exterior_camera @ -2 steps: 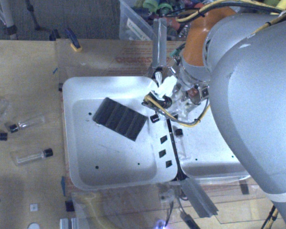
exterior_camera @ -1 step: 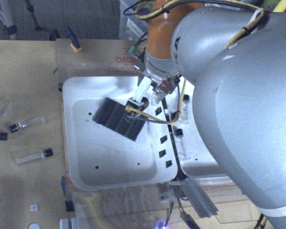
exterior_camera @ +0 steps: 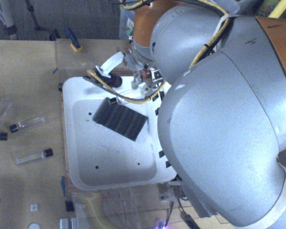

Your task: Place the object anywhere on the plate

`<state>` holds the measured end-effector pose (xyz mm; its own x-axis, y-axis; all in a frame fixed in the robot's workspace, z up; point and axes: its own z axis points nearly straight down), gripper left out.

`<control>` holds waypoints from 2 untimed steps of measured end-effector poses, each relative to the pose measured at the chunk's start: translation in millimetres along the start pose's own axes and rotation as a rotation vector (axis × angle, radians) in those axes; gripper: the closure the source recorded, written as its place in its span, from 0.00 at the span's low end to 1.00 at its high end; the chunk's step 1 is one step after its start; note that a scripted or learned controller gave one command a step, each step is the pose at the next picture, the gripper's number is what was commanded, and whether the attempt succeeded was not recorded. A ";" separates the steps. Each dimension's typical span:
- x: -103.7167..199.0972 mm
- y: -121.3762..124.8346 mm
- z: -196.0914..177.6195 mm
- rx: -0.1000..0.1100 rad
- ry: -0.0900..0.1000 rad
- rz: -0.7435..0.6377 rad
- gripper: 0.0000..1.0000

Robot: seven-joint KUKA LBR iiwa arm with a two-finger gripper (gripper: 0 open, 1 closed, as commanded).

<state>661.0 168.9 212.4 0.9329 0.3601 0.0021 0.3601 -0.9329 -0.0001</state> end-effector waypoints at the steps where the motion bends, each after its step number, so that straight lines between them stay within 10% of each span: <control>1: 16.1 -51.3 34.5 0.000 0.001 0.171 1.00; 2: -23.5 -69.9 21.5 0.003 -0.009 -0.387 1.00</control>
<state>614.0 225.7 190.9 0.7283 0.6852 -0.0061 0.6852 -0.7283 -0.0035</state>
